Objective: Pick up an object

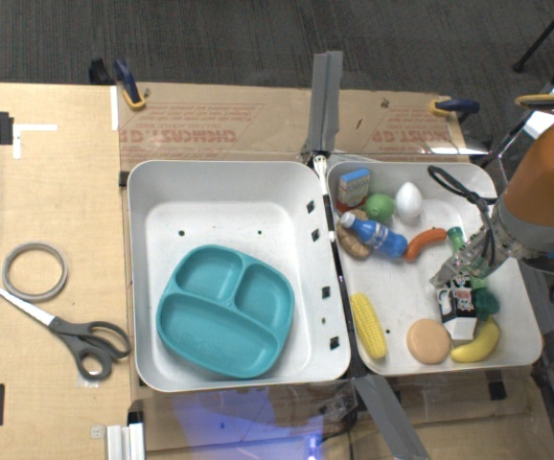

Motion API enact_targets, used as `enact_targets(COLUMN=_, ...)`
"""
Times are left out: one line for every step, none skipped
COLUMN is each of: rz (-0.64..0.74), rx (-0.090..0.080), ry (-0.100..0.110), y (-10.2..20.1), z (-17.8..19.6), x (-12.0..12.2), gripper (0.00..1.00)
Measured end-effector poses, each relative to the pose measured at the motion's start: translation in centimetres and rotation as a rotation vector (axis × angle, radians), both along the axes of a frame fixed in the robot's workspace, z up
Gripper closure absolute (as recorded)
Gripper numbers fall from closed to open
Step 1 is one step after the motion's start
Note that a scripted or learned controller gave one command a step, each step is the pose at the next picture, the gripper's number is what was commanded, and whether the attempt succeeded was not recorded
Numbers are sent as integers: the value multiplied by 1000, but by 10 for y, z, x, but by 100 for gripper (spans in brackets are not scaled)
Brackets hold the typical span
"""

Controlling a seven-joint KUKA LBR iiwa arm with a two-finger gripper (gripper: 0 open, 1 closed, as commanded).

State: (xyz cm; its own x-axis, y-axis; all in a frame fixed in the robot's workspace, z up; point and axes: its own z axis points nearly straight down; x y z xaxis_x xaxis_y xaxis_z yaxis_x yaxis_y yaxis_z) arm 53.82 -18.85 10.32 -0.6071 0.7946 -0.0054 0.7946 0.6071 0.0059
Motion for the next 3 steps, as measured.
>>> enact_targets(rz=-214, rx=1, ry=7, y=56, z=51, x=-9, gripper=100)
enact_targets(rz=-453, rx=0, ry=8, y=137, z=149, x=6, gripper=100)
enact_targets(rz=-353, rx=1, ry=11, y=79, z=11, x=-56, gripper=100)
